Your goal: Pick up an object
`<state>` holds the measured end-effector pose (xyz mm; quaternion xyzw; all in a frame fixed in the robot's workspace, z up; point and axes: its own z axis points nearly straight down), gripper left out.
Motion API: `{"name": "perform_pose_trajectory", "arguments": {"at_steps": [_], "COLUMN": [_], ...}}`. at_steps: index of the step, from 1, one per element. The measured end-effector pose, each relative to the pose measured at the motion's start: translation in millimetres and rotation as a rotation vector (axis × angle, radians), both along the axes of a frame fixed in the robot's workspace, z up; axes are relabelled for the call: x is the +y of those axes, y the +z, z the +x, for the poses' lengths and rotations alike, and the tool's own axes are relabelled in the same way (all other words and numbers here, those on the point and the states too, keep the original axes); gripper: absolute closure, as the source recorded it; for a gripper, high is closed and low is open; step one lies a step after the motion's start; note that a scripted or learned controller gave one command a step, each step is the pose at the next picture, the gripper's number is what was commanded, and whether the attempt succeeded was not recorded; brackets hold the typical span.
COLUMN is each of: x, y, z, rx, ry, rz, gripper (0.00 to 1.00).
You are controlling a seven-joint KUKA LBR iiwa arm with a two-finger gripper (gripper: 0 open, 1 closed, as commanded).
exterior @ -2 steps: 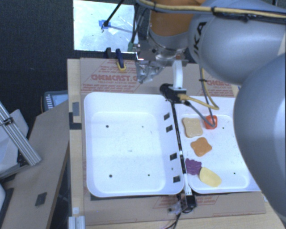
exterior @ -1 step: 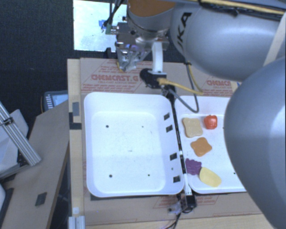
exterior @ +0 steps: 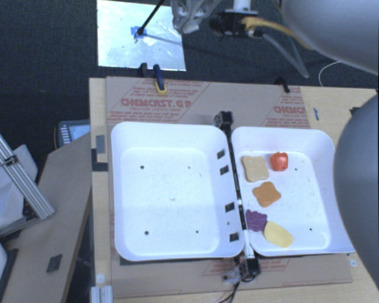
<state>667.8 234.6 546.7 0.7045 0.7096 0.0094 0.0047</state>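
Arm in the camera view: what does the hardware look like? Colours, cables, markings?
The arm shows as large, smooth, rounded grey shells, blurred by closeness. Near the top edge sits a black fitting with a white cylinder above it. A yellow cable and grey hoses run from there. The gripper looks like pale grey metal. No markings legible.

Open space above left bin (exterior: 166, 189)

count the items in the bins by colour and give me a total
Tan, flat bread-slice-shaped piece: 1
Red, small round tomato-like piece: 1
Orange, flat irregular piece: 1
Purple, small lumpy piece: 1
Yellow, smooth oval piece: 1
Total: 5, all in the right-hand white bin.
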Motion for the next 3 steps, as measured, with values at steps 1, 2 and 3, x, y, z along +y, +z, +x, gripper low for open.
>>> {"name": "perform_pose_trajectory", "arguments": {"at_steps": [1,2,3], "x": [-87,-5,0], "y": [-139,-147,-28], "z": [-63,-73,-44], "rx": [0.034,0.02,0.005], "ry": [-0.013,0.003,-0.001], "rz": [-0.011,-0.005,-0.001], "gripper": [1.0,1.0,1.0]}}
